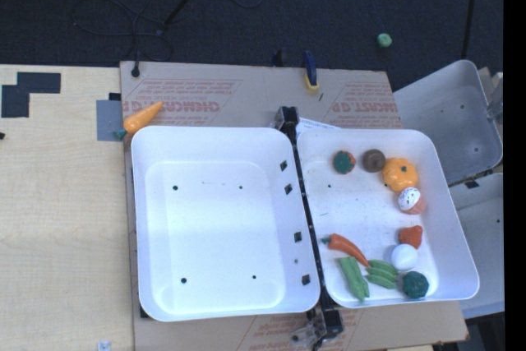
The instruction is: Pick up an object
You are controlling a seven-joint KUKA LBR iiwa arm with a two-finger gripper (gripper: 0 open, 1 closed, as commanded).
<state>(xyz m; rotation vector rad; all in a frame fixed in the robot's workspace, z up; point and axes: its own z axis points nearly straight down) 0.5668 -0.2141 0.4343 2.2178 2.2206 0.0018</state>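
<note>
At the very bottom of the frame, a black metal clip sits where the two shallow white plastic bins meet. There are two bins: the left white bin and the right white bin, touching side by side.

The things to pick up lie in the right bin, ten in all. Low down are two green bean-shaped toys, side by side, with a dark green bumpy toy just right of them. One orange-red pepper-shaped toy lies above the beans. Near the right wall is one white ball, with one small red toy touching its top. Higher up is one white toy with dark spots, then one orange pumpkin-shaped toy. Near the top of that bin are one round brown toy and one round green and red toy.

The left bin's floor has four small dark dots.

One orange carrot-shaped toy lies outside the bins, at the left bin's top left corner, on the brown cardboard sheet. The cardboard has red writing on it – upside down and too blurry to read. One blue and yellow clamp grips the cardboard's top edge. One small green ball lies on the dark floor, upper right.
</note>
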